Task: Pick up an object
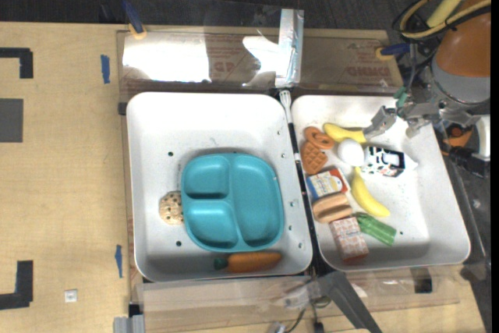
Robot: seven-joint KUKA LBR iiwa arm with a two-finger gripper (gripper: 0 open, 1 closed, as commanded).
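Over the right shallow white bin (448, 203), the grey two-finger gripper (394, 121) is hovering; whether its claw is wide or narrow cannot be told. Below it, a yellow plastic banana (369, 197) is lying.

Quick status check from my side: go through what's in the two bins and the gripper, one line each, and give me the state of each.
Teal tray: flat in left bin, compartments bare.
Cookie: left bin, against tray's left edge.
Carrot: lying along left bin's near wall.
Bananas: right bin, lying flat.
Waffle: right bin, lying by the divider.
Green piece: on its side, right bin.
Gripper: over right bin's far side, nothing seen between fingers.
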